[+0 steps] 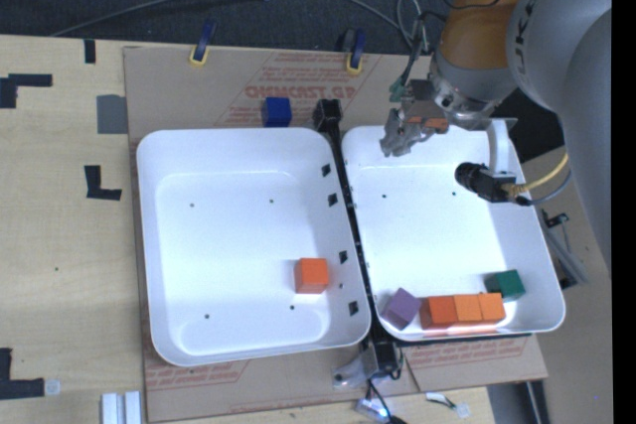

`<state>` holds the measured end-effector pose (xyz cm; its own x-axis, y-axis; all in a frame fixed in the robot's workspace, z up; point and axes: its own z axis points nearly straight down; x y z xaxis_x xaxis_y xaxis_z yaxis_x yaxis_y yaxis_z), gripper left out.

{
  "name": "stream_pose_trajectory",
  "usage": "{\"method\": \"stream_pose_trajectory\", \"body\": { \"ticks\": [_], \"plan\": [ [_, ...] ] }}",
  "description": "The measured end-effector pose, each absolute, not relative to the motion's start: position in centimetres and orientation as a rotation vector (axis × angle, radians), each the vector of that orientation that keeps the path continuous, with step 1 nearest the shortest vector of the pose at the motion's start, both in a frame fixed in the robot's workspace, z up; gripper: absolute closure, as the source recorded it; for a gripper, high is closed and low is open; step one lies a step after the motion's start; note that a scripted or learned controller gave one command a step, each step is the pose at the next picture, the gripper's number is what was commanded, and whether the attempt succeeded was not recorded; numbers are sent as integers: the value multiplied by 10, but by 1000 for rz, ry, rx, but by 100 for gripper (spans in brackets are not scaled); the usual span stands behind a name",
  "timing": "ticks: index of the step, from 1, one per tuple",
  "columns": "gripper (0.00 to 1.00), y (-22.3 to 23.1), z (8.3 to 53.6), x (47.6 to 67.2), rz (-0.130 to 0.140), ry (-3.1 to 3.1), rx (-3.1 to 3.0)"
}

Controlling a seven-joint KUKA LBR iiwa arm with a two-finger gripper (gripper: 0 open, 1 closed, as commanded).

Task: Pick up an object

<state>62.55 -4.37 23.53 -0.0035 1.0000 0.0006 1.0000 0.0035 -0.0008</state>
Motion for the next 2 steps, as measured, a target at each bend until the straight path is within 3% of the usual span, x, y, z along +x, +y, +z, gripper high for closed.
{"method": "stream_pose_trajectory", "body": {
  "ticks": [2],
  "plan": [
    [100, 58, 235, 610, -1, -2226, -2216]
  ]
}}
